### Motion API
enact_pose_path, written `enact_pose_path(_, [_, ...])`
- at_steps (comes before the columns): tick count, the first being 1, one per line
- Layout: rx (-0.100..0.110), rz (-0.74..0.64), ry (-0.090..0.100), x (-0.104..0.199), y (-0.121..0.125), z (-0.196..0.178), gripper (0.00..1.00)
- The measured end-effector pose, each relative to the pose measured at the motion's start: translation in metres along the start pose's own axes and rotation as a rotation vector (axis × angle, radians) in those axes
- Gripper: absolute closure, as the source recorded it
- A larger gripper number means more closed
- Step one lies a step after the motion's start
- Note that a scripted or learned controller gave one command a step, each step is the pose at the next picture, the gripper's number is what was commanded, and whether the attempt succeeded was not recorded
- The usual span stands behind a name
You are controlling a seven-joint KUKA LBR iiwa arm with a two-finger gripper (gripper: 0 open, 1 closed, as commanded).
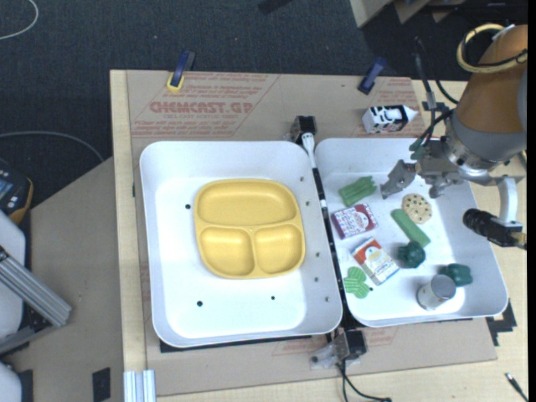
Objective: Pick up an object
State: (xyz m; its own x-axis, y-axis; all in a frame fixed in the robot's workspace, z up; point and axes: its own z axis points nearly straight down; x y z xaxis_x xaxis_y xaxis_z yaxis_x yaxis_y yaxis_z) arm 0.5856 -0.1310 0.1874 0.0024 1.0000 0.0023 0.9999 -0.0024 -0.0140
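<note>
Camera view: a bench seen from above at a slant, with two shallow white bins side by side.
Left bin: holds a yellow divided plate lying flat near its middle.
Right bin: holds a scatter of small things; a green block at the upper left; a red and white packet just below it; a small carton lower down; a green leaf shape by the inner wall; a cookie; a dark green toy below the cookie; a grey can at the lower right.
Arm: reaches in from the right; grey with an orange band.
Gripper: hangs over the upper part of the right bin, just above the cookie; nothing between its fingers; jaws spread apart.
Bench top: a small black and white toy sits outside the bins, above the right one.
</note>
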Motion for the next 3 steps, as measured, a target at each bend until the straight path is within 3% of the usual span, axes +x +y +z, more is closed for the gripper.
enact_pose_path(1, [-0.014, -0.003, -0.002, 0.0, 0.003, -0.007, 0.0])
enact_pose_path(3, [-0.014, 0.0, 0.0, -0.003, 0.012, 0.094, 0.0])
